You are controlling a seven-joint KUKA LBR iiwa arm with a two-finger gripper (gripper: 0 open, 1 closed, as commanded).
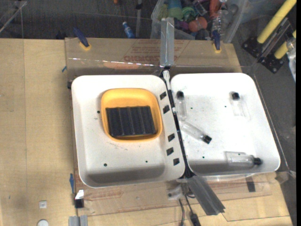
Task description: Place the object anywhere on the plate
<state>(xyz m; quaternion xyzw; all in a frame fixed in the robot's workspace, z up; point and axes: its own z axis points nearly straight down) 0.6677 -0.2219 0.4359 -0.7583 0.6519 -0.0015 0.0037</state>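
Clear tubes [242,159] lie in right bin [221,84]; yellow plate [130,98] left.

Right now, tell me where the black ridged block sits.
The block lies flat on the orange plate in the left bin of the camera view, near the divider between the bins.

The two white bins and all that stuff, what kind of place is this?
Probably a robot test lab, not a home. Two white bins sit on a wooden bench, one holding an orange plate, the other clear tubes. Behind them is a tub of colourful toys.
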